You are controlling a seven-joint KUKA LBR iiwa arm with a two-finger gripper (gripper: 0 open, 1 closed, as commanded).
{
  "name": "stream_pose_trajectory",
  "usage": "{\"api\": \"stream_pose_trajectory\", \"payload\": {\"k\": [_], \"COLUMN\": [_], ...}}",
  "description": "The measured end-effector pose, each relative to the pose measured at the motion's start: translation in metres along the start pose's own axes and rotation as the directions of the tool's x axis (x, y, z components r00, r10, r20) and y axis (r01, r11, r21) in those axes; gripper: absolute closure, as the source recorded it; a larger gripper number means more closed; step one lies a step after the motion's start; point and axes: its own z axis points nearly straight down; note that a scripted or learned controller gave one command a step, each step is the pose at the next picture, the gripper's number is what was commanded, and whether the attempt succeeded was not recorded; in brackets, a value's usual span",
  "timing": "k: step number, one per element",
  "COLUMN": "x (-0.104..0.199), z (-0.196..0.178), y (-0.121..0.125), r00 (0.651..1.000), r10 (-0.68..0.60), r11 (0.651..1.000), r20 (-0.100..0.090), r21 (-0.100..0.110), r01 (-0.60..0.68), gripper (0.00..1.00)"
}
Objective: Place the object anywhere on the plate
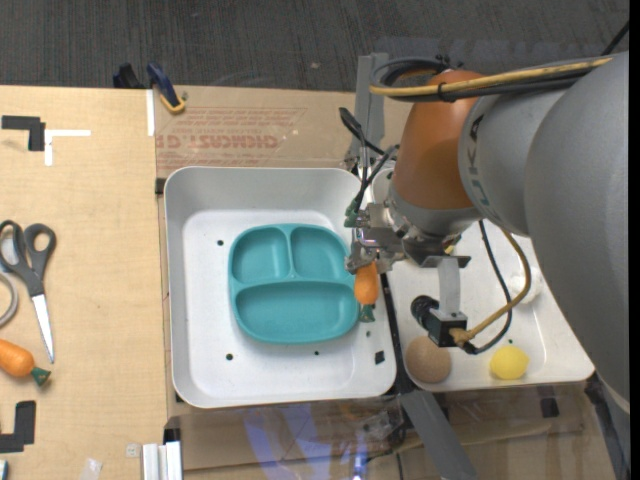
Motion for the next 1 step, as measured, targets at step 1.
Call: {"api": "stream_pose_trajectory", "payload": {"k": [1], "x": [-0.0002], "z": [-0.0001], "y": [0.0001], "r00": [1.0], "r10": [0.0], "r11": [1.0], "r20": [0.0], "r21": [0.0], "r01": [0.0], "gripper": [0.0]}}
